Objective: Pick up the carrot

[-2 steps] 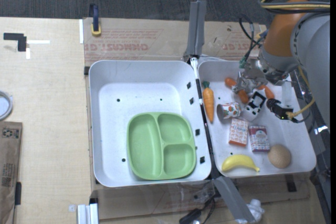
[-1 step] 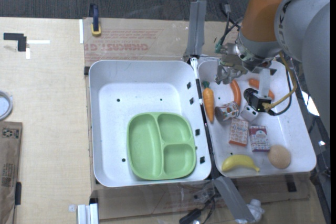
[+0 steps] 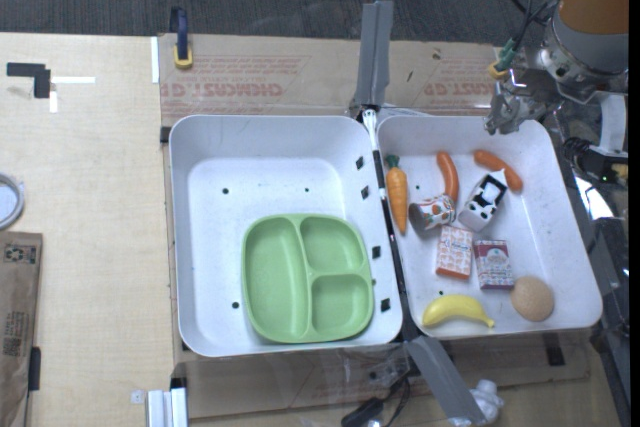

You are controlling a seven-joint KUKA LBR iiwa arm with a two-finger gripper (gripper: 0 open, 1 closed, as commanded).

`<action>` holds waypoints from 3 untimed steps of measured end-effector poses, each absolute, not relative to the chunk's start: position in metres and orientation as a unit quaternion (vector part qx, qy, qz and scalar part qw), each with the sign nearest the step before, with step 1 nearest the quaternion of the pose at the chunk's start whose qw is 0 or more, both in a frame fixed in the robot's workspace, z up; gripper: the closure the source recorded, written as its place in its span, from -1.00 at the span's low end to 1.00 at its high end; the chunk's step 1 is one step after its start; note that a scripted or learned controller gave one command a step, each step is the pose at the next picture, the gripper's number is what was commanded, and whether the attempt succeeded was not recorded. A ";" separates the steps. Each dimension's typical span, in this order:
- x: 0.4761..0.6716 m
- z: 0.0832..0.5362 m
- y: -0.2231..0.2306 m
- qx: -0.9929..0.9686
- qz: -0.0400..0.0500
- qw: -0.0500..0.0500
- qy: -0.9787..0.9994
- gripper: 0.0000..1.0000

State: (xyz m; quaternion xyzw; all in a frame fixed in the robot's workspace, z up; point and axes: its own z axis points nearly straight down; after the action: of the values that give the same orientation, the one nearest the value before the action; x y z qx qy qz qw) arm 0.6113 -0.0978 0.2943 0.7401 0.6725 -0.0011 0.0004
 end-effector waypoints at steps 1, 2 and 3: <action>0.658 0.195 -0.167 0.750 -0.002 0.000 0.661 1.00; 0.637 0.186 -0.146 0.771 -0.001 -0.001 0.636 1.00; 0.632 0.214 -0.209 0.585 0.000 0.002 0.811 1.00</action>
State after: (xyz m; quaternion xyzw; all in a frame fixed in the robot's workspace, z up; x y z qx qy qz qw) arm 0.6323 -0.2089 0.2142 0.5853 0.8108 -0.0002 0.0020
